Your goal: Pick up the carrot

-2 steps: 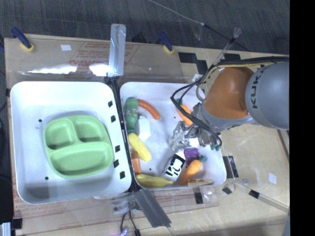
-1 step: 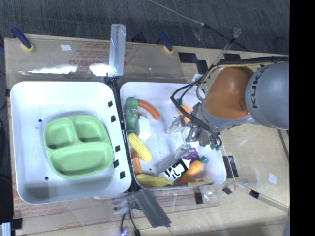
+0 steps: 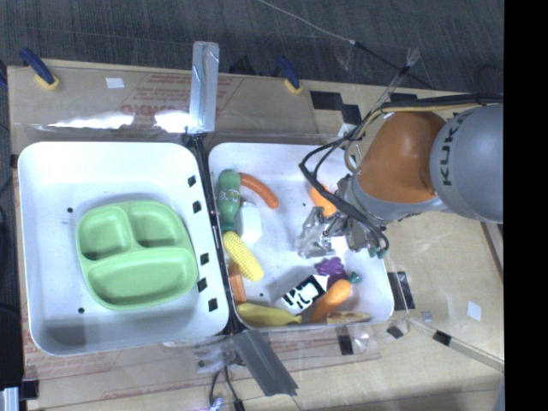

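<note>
The carrot [image 3: 335, 295], orange and tapered, lies near the front right corner of the right bin [image 3: 282, 154], just below a purple toy [image 3: 332, 269]. My gripper [image 3: 314, 235] hangs over the middle of that bin, up and to the left of the carrot and apart from it. A second long orange piece [image 3: 259, 190] lies at the bin's back left, next to a green vegetable [image 3: 228, 195]. Another orange item [image 3: 322, 200] peeks out from under the wrist.
The right bin also holds a corn cob [image 3: 242, 255], a banana [image 3: 267, 315], a black-and-white card [image 3: 301, 294] and a small orange piece [image 3: 235, 282]. A green divided plate [image 3: 135, 255] sits in the left bin [image 3: 43, 178]. The arm's orange band [image 3: 401, 157] covers the right bin's right side.
</note>
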### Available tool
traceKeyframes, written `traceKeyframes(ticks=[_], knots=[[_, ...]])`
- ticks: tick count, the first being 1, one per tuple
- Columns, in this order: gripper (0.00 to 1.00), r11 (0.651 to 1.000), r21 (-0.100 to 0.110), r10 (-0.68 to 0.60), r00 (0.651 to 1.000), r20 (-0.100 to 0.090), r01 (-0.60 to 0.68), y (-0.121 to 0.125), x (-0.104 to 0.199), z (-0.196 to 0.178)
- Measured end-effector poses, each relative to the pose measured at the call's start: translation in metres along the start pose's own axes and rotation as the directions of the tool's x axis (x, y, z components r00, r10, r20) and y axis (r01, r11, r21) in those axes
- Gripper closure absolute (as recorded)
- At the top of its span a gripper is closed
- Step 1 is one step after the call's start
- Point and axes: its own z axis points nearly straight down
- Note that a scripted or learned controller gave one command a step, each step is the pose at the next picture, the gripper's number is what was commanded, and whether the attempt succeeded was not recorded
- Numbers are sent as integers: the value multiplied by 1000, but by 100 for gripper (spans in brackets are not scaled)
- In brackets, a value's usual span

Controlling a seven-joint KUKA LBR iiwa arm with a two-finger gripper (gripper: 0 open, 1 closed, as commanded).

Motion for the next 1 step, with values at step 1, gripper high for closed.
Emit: traceKeyframes(ticks=[1], knots=[[0,1000,0,-1,1000,0,1,0,0,0]])
